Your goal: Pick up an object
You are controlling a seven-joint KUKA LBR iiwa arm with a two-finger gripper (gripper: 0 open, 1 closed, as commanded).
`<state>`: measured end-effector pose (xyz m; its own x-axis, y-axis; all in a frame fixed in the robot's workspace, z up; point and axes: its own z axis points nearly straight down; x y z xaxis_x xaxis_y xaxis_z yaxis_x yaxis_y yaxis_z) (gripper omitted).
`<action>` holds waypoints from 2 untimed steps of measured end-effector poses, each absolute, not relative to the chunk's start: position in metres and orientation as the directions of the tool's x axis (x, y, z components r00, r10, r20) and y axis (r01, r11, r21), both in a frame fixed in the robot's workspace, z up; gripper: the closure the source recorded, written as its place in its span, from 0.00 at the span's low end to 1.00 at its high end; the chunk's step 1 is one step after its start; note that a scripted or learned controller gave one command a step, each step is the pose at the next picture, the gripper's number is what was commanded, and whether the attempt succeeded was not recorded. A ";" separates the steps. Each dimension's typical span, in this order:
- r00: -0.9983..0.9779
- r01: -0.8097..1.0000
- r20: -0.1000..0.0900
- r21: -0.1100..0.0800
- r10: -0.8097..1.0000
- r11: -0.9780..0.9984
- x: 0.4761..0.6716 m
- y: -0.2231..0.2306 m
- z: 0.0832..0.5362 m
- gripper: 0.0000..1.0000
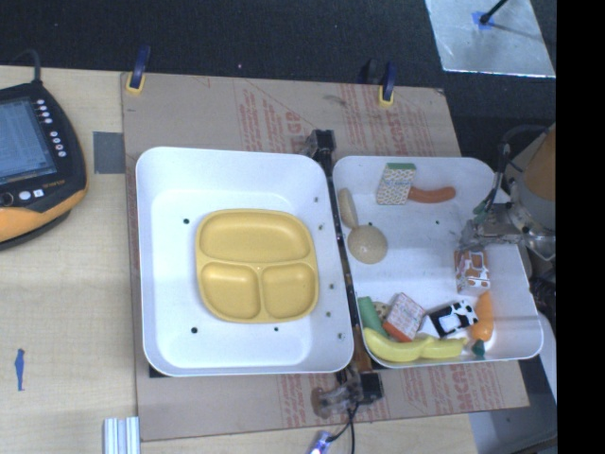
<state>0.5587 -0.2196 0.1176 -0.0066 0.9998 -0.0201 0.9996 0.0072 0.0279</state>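
The right bin holds several toy foods. A red sausage and a small printed box lie at its back, and a beige ball and a beige oblong piece lie by its left wall. Along the front are a yellow banana, a pinkish box, a black-and-white piece and an orange carrot. My gripper hangs over the bin's right side, just above an orange-and-white carton. Nothing visibly sits in it.
The left bin carries a yellow divided plate. A teach pendant lies on the bench at far left. Clamps hold the cardboard sheet at the back edge.
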 end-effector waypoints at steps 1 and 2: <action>-0.007 1.000 -0.020 0.024 1.000 0.008 0.558 -0.219 0.116 0.00; -0.008 1.000 -0.002 -0.002 1.000 0.008 0.563 -0.205 0.092 0.00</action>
